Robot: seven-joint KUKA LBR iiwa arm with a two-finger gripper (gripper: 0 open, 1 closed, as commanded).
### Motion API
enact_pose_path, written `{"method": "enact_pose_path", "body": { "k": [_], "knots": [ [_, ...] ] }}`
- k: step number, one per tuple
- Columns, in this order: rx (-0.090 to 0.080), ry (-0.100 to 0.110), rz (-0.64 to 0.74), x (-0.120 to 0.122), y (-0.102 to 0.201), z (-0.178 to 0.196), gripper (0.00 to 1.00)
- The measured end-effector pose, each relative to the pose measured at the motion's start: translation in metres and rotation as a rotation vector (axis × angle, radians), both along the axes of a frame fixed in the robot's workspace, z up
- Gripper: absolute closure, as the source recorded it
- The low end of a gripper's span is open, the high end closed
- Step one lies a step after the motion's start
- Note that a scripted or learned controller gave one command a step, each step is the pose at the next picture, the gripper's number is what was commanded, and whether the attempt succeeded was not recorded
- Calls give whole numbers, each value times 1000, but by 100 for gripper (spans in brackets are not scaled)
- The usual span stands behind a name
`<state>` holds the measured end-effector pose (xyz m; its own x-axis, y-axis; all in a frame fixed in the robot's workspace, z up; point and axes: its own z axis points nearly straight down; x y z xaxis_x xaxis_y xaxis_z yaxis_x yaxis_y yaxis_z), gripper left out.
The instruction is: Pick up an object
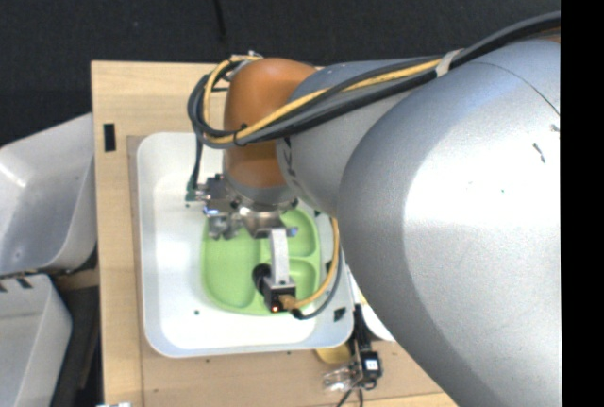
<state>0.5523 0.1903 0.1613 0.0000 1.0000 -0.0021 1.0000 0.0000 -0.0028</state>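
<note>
Overhead, the grey arm (453, 207) lowers its gripper (238, 218) into a shallow white plastic bin (170, 301). Whether the gripper is open or closed, I cannot tell. Directly beneath it lies a green, compartmented plastic tray (226, 271), flat and probably light, stiff and slick, so its raised rim is the best hold. Its long axis is hidden.

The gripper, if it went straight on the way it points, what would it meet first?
Probably the green tray lying in the white bin, right beneath the gripper; the gap between them is unclear.
</note>
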Motion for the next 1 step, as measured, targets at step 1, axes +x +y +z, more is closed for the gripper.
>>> {"method": "enact_pose_path", "body": {
  "k": [1],
  "knots": [
    [0, 1, -3, -12, -3, 26, 100]
  ]
}}
